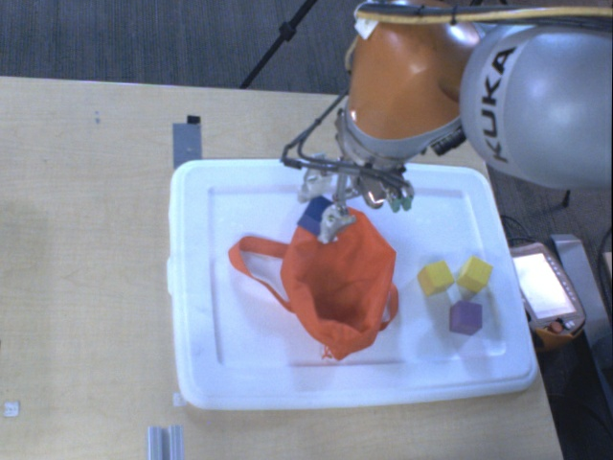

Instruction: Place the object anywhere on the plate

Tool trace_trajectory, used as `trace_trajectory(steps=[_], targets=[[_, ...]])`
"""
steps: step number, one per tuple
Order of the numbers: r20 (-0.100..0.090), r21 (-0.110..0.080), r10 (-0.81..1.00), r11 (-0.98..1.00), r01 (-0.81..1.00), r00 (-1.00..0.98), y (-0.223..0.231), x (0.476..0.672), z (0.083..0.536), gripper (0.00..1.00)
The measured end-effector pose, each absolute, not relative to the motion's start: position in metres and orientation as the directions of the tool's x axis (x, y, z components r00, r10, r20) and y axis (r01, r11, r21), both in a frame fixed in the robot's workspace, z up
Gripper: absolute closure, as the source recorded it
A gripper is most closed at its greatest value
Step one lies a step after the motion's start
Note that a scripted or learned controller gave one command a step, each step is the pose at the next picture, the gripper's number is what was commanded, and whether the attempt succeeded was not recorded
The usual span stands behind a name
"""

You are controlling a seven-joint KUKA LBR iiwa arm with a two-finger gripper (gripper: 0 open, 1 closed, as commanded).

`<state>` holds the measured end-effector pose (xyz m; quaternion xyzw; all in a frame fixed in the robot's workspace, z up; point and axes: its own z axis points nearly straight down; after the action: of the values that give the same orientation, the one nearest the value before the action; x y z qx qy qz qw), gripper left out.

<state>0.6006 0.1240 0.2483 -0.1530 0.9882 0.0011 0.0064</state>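
Pale wooden desk (86, 257) carries one shallow white plastic bin (192, 286) under the camera, with dark carpet beyond the far edge. Inside the bin lie one crumpled orange fabric bag (340, 281) with a looping handle, one blue block (312, 216) tucked at the bag's far edge, two yellow cubes (436, 277) side by side, and one purple cube (465, 317) just in front of them. No plate can be made out.

One grey arm with an orange band reaches in from the right, and its end effector (333, 224) hangs at the bag's upper rim, touching or just above the blue block; whether it is apart or together cannot be told.

Which object is meant is unclear. Judging by looks, the blue block is light, stiff and smooth, best pinched across flat opposite faces. Nearby cloth is soft and could snag.
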Motion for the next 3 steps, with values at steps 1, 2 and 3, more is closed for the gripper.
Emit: trace_trajectory(steps=[1, 2, 3], targets=[[-0.007, 0.002, -0.465, 0.885, -0.465, -0.885, 0.193, 0.590, 0.219, 1.00], [-0.012, -0.001, -0.504, 0.864, -0.504, -0.864, 0.147, 0.613, 0.258, 1.00], [-0.011, 0.002, -0.406, 0.914, -0.406, -0.914, 0.212, 0.608, 0.255, 1.00]])
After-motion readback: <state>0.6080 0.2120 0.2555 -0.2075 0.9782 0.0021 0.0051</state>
